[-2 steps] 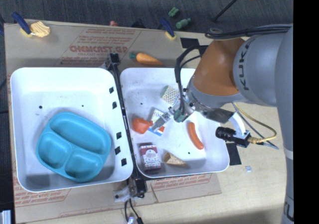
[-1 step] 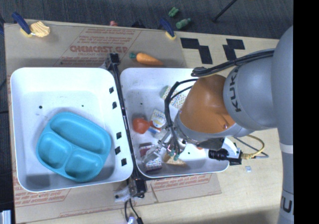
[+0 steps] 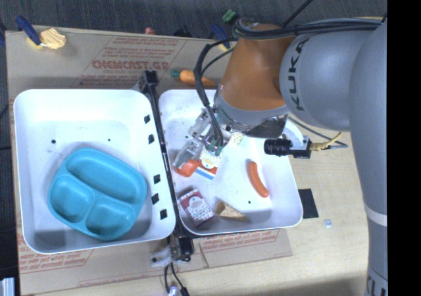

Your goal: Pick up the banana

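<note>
**Gripper low in the right bin, banana's place unclear**

At the near edge of the right bin (image 3: 289, 212) lie a brown packet (image 3: 196, 207) and, just beside it to the right, a tan wedge (image 3: 229, 210). The left bin (image 3: 26, 156) holds a blue divided plate (image 3: 99, 193), which lies flat towards its near side.

Farther into the right bin, a red sausage (image 3: 258, 178) lies on the white floor, well apart from the packet. To its left, close to the wall between the bins, sits a small red-orange piece (image 3: 187, 168) with a striped white scrap against it. The gripper (image 3: 191, 151) hangs just above that piece, pointing down and to the left. Whether it is spread or pressed together cannot be told, nor whether it touches the piece. A small white cube (image 3: 235, 137) rests beside the wrist.

Above the gripper, the arm's orange band (image 3: 256, 77) and grey body (image 3: 335, 77) cover the far right part of the bin. Where the banana lies cannot be told.

Beyond the bins, on the cardboard (image 3: 131, 58), an orange stick (image 3: 191, 77) lies by the right bin's far rim. A yellow lump (image 3: 52, 39) sits at the far left corner.
</note>
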`<action>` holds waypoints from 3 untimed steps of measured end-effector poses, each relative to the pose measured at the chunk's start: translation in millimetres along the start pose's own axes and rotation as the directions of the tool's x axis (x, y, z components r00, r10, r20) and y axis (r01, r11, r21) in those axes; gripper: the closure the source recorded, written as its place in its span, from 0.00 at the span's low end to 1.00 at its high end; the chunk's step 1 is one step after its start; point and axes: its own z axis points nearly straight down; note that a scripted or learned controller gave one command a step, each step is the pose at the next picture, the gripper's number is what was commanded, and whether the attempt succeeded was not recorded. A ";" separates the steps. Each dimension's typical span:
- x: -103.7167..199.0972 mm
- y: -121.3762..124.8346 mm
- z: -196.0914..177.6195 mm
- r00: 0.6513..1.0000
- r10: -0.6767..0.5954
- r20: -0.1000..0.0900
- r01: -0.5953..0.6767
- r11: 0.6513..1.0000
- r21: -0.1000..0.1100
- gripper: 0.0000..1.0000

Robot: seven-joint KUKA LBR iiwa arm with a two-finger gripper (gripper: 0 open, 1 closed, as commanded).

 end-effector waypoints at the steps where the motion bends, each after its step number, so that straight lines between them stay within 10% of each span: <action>1: 83.4 129.9 87.9 0.991 0.131 -0.007 -0.131 0.991 0.004 0.00; 2: 60.0 206.8 100.9 0.998 0.058 -0.003 -0.058 0.998 0.004 0.00; 3: 134.9 156.9 96.4 0.999 -0.052 0.015 0.052 0.999 -0.014 0.00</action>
